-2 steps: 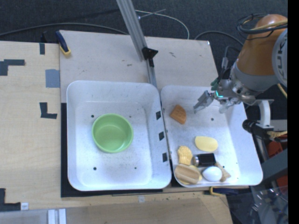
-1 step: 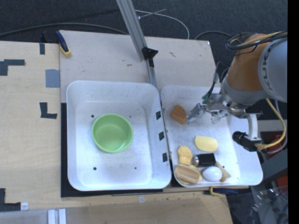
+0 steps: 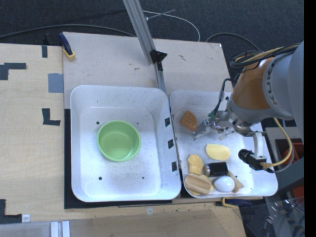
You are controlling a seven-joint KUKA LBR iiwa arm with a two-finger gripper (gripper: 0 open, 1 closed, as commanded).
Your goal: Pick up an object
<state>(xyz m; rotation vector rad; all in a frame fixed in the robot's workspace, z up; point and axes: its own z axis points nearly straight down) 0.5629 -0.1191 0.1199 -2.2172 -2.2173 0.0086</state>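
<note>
Over the right bin [image 3: 256, 189], the gripper [image 3: 203, 129] hangs just beside a brown block [image 3: 188, 120]; whether its fingers are parted I cannot tell.

- The left bin [image 3: 84, 132] has wide bare floor all around the green bowl [image 3: 118, 140], its one obstacle.
- The right bin [image 3: 197, 100] is crowded along its near edge: yellow piece [image 3: 217, 152], black block [image 3: 216, 169], white egg [image 3: 224, 184] and wooden disc [image 3: 198, 184] sit touching or just beside each other.
- Bare floor lies around the brown block [image 3: 188, 120].
- A slanted metal pole [image 3: 140, 23] crosses above the far bench.
</note>
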